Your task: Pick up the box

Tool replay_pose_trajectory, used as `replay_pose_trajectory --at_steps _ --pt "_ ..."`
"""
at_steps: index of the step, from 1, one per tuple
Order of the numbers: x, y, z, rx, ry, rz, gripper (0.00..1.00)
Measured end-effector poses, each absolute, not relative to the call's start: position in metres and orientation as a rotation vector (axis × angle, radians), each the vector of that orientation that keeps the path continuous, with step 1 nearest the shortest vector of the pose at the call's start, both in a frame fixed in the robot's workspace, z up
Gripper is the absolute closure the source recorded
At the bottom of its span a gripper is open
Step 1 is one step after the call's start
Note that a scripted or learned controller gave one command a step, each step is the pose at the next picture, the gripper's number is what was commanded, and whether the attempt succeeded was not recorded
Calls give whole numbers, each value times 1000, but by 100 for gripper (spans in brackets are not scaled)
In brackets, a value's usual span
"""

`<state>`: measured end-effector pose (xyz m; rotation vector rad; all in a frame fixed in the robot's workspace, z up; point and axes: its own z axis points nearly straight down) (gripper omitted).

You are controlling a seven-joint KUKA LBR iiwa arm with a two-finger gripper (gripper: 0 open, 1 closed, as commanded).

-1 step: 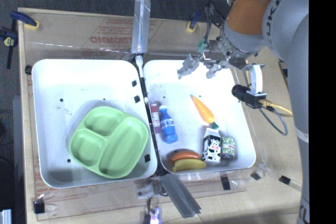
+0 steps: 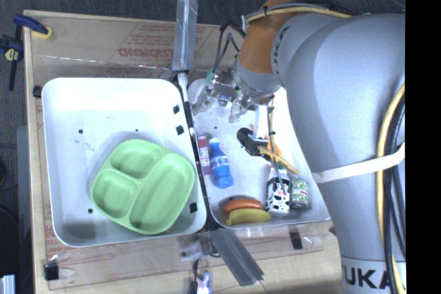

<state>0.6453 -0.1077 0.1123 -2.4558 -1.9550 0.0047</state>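
A slim red box [image 2: 202,148] lies lengthwise against the left wall of the right bin [image 2: 220,122]. A small black-and-white patterned carton [image 2: 278,196] stands near that bin's front right corner. My gripper [image 2: 222,97] hangs over the far left part of the right bin, beyond the red box and apart from it. Nothing shows held in it. The grey arm with its orange band [image 2: 258,45] covers the bin's right side.
A blue bottle [image 2: 220,164] lies beside the red box. A green can [image 2: 299,193] stands next to the carton, and a yellow and orange banana-shaped toy [image 2: 244,211] lies at the front wall. The left bin [image 2: 69,107] holds a green divided plate [image 2: 143,186].
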Motion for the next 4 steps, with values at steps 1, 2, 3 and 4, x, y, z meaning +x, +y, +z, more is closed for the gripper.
replay_pose_trajectory --at_steps 1,2,3,4 --pt "607 -115 92 -2502 -1897 6 0" --pt "637 -125 92 -2615 -1738 2 0" --pt "633 -160 119 -2512 -1886 1 0" --pt "621 -97 91 -2886 -1230 7 0"
